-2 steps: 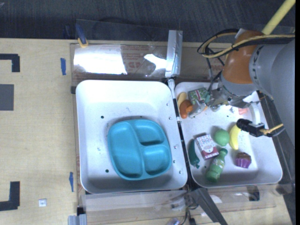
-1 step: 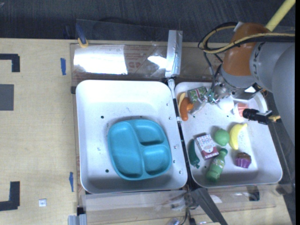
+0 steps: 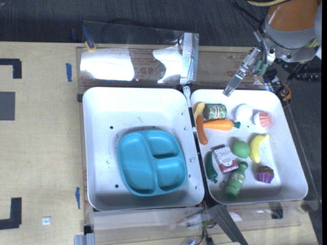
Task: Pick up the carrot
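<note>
I am holding the gripper (image 3: 228, 90) just above the right bin's (image 3: 294, 152) far edge, its finger state indeterminable, because the carrot (image 3: 220, 125) is lying flat near that bin's far-left corner, wedged beside the can (image 3: 214, 111), requiring a top-down approach.

Arm (image 3: 291, 19): grey housing, orange band above wrist, black cables looped beside it. Gripper (image 3: 228, 91): slim, metallic grey fingers, green detail near its base, dark fittings.
</note>
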